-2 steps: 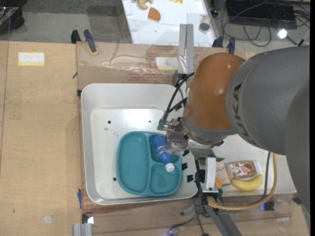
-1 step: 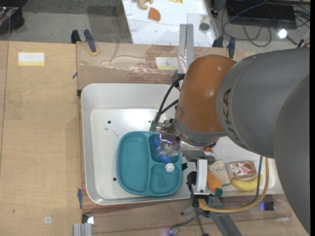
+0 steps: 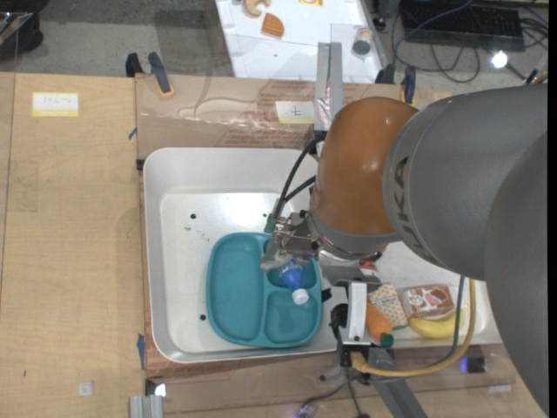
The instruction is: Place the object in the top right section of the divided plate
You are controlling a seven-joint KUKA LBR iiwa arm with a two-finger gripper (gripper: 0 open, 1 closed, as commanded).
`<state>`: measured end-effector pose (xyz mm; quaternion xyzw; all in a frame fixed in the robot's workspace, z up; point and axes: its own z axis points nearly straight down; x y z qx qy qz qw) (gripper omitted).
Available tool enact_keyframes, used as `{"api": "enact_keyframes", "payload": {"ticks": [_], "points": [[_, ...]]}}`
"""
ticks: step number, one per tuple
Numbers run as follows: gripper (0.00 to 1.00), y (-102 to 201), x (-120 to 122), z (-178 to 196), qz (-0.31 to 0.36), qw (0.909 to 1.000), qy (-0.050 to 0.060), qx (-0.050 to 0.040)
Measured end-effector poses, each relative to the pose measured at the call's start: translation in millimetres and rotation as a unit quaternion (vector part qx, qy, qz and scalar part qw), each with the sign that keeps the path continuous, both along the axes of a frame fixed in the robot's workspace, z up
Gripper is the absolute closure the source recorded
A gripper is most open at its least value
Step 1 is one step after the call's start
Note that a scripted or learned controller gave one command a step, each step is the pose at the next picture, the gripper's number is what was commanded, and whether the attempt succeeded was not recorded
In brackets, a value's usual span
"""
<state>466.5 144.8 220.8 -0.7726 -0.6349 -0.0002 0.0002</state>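
Note:
A teal divided plate (image 3: 235, 290) lies in the left white bin (image 3: 165, 233), with one long section on its left and two smaller ones on its right. A small blue bottle (image 3: 291, 278) with a white cap (image 3: 300, 297) sits tilted over the plate's right side, cap pointing toward the near edge, around the divider between the two right sections. My gripper (image 3: 280, 255) hangs directly over the bottle's upper end, at the top right section. The big orange-and-grey wrist (image 3: 365, 181) hides the gripper's own top and part of the bin.
The right bin holds a banana (image 3: 435, 326), a carrot (image 3: 379, 322), a cracker-like piece (image 3: 387, 303) and a red-brown item (image 3: 431, 300), largely under the arm. Black cables (image 3: 296, 181) run down to the gripper. A white table (image 3: 287, 11) with small toys stands behind the bench.

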Motion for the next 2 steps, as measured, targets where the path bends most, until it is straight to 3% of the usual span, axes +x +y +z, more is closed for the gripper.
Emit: {"api": "enact_keyframes", "payload": {"ticks": [1,2], "points": [[1.0,-1,1,10,-0.002,1.0,-0.001,0.0003],[1.0,-1,0,23,0.073,0.9973,-0.002,-0.0001]]}}
